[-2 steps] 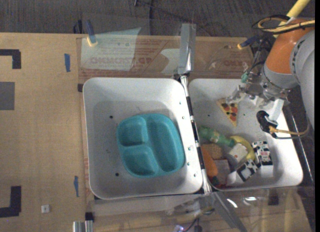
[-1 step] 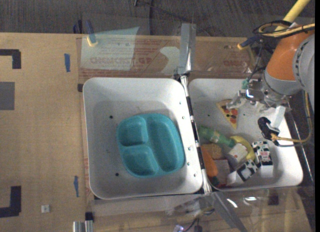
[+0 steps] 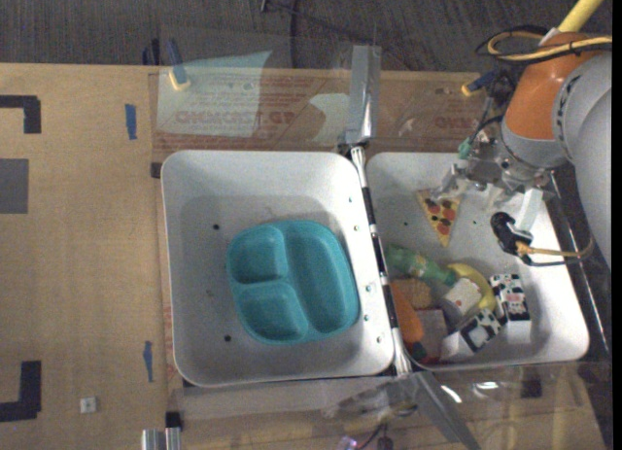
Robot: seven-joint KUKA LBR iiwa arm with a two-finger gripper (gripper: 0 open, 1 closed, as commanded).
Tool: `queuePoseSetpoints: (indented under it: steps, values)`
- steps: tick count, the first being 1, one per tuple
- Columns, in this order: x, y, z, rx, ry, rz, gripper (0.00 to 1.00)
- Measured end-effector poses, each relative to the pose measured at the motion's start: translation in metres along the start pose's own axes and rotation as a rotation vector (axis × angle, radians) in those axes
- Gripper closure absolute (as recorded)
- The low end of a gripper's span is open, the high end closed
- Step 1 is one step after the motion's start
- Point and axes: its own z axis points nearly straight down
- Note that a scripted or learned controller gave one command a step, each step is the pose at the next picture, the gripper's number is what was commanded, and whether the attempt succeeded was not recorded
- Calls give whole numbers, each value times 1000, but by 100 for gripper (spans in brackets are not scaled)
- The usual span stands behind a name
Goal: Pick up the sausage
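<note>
The sausage [image 3: 411, 326] looks like a short orange-red piece lying at the front left corner of the right bin [image 3: 569, 341], partly tucked under other toy food. My gripper [image 3: 470, 172] hangs over the far part of that bin, just above and right of a pizza slice [image 3: 439, 213]. It is well away from the sausage, with nothing visibly held.
The left bin [image 3: 190, 195] holds a teal divided plate [image 3: 292, 280]. Around the sausage lie a green piece [image 3: 420, 265], a yellow piece [image 3: 468, 288], a brown waffle-like piece [image 3: 412, 294] and two black-and-white cartons [image 3: 509, 296]. A black cable [image 3: 510, 232] loops by the wrist.
</note>
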Motion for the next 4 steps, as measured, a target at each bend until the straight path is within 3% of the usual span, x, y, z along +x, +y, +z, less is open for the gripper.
queuePoseSetpoints:
  steps: [1,2,3,4]
  values:
    - [0,0,0,0,0,0,0]
    - [3,3,-13,-9,4,-3,100]
    - [4,2,-13,-8,4,-3,0]
    - [31,-62,-1,-16,5,-140,0]
